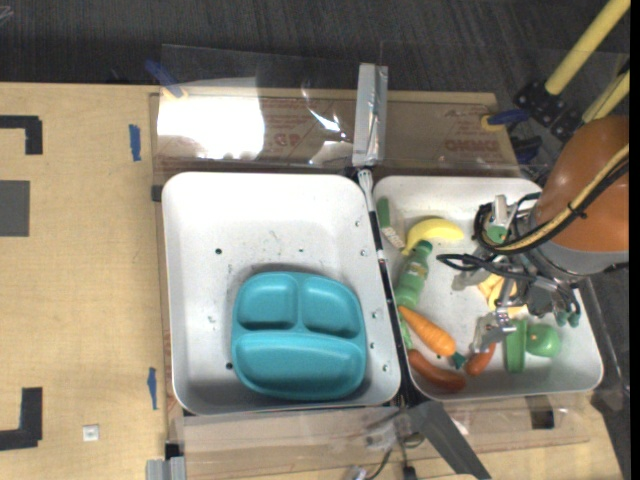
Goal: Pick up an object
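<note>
One fixed overhead camera, slanted down over both white bins [185,268], arm [590,203] entering from the right.

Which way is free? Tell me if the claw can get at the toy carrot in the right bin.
Probably yes. The toy carrot lies uncovered on the right bin floor, just left of the claw; a green bottle and a red-brown toy crowd its ends.

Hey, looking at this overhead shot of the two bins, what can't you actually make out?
- Gripper in the camera view: its own body and cables cover the fingers, so its state is unclear.
- Green toy in the right bin: partly behind the gripper, its shape can't be told.
- Yellow item: the arm's cables cross its right end.
- Arm: cut off by the right edge.
</note>
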{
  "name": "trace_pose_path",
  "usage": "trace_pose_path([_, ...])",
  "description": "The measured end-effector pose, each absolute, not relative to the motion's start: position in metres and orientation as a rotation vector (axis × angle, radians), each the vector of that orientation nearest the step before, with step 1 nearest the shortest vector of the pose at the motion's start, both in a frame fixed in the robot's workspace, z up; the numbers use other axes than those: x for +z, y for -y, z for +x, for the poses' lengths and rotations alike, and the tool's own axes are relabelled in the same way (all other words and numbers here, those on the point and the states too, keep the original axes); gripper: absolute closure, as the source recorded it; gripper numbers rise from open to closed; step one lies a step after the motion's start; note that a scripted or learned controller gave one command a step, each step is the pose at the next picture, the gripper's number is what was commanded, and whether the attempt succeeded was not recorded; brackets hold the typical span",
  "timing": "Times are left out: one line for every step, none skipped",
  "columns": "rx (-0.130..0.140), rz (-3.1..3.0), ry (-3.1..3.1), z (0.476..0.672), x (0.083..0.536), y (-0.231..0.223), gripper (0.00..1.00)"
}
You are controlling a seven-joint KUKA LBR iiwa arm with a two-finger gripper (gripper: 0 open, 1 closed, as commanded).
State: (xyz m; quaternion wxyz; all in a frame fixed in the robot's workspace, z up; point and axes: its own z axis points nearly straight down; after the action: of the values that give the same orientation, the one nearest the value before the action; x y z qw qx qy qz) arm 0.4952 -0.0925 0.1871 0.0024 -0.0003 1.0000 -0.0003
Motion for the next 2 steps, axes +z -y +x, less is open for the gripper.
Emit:
trace_pose_path([-0.006, -0.042, -3.119, 0.499, 0.103, 0.106, 0.0])
trace_pose_path([-0.005, 0.053, -3.12, 0.62, 0.098, 0.099, 0.0])
